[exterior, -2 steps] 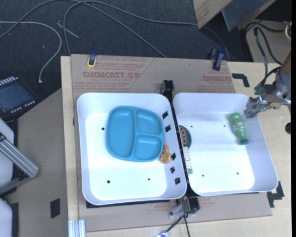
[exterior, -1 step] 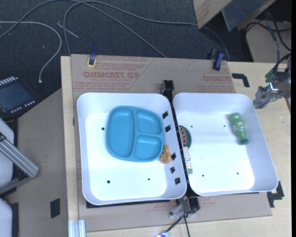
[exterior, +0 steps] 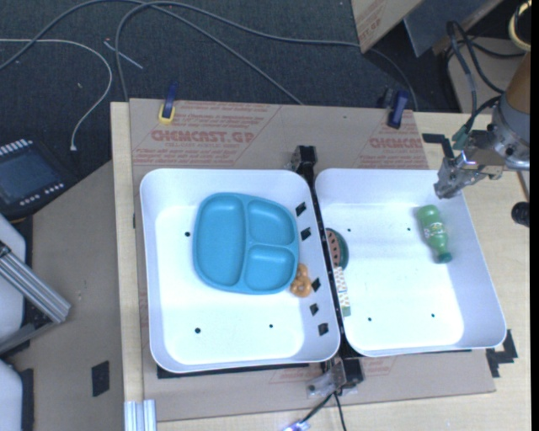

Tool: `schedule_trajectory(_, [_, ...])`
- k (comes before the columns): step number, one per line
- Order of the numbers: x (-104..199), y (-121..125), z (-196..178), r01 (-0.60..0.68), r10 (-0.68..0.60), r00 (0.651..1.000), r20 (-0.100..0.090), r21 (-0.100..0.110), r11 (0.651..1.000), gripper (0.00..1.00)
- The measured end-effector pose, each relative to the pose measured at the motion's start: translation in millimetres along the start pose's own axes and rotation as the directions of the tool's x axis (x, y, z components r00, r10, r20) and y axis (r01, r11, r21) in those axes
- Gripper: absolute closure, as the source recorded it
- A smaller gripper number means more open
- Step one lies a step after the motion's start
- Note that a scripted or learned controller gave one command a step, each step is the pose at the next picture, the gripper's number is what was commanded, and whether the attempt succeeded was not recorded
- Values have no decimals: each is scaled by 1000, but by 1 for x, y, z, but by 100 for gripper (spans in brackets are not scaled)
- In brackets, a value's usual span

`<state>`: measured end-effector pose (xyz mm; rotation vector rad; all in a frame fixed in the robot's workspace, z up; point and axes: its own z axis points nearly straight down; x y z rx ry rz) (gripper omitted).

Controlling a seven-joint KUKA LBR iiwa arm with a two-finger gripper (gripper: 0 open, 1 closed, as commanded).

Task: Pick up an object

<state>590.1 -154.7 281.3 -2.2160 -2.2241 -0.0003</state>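
Note:
A small green bottle (exterior: pixel 434 232) lies on its side in the right bin (exterior: pixel 396 328), toward the bin's far right corner. My gripper (exterior: pixel 449 183) hangs above the bin's right rim, just up and to the right of the bottle, with nothing visibly held. A blue divided plate (exterior: pixel 244 244) rests in the left bin (exterior: pixel 227 332). A small orange-brown item (exterior: pixel 301 282) sits at the plate's lower right edge. A striped, dark round object (exterior: pixel 338 252) leans on the right bin's left wall.
Black clips run along the divider (exterior: pixel 313 252) between the two bins. Cardboard (exterior: pixel 253 130) lies under both bins. Cables (exterior: pixel 101 50) trail across the dark floor at the back left. A cardboard box (exterior: pixel 379 21) stands at the back.

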Motion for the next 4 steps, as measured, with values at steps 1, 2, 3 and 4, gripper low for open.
schedule_trajectory(1, [55,-2,1,1,-1,1000,-1,1,1000,100])
schedule_trajectory(2, [109,8,-1,2,-2,1000,0,-3,1000,100])
schedule_trajectory(3, [157,14,20,1,-1,1000,-1,3,1000,100])
schedule_trajectory(4, [219,25,30,3,-3,1000,-1,-1,1000,100])
